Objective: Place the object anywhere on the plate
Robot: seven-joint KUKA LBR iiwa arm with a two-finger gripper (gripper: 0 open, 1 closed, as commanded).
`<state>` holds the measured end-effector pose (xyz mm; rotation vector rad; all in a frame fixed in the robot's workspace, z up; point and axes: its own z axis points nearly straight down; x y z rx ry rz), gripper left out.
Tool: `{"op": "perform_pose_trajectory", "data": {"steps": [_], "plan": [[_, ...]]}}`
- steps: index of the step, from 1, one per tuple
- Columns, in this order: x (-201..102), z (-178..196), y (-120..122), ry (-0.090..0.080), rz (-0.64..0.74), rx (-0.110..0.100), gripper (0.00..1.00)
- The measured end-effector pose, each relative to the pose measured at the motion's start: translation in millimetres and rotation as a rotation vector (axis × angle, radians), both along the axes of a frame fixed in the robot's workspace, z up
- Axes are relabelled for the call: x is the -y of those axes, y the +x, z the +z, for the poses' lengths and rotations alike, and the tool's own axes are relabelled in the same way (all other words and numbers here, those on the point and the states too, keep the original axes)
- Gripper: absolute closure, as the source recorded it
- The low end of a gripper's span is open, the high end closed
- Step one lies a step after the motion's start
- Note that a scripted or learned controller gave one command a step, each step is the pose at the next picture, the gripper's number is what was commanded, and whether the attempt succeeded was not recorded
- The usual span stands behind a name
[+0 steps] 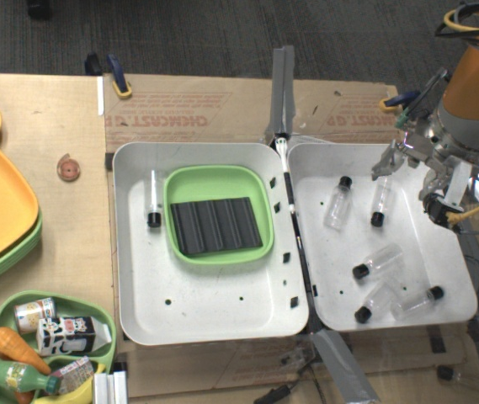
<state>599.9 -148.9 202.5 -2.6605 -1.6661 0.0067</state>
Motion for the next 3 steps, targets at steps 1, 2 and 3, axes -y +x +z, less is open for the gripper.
{"op": "perform_pose_trajectory", "data": {"steps": [1, 2, 3], "plan": [[-62, -12, -1, 0.000, -0.113, -0.001, 0.00], [-135, 9, -16, -0.001, -0.198, 0.000, 0.00], [-151, 26, -34, -0.003, -0.384, 0.000, 0.00]]}}
